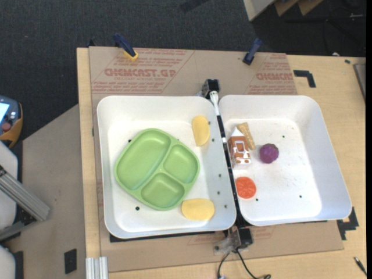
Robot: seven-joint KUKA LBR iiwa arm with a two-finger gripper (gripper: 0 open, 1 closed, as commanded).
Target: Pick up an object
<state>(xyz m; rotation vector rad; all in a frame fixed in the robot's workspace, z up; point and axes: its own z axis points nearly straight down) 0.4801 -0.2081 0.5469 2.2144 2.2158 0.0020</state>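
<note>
The left bin point(110, 156) holds a green divided plate point(157, 168), a yellow oblong piece point(201, 130) by the plate's upper right, and a second yellow piece point(197, 208) by the bin's front edge. In the right bin point(314, 173), near its left wall, lie a tan cracker-like stick point(247, 134), a white and orange toy block point(239, 149), a purple round fruit point(268, 153) and an orange round slice point(246, 188).
The bins sit on a brown cardboard sheet point(145, 68) held by two blue clamps point(125, 46) at the back edge. A metal frame part point(20, 193) juts in at the far left. Dark carpet lies behind the bench.
</note>
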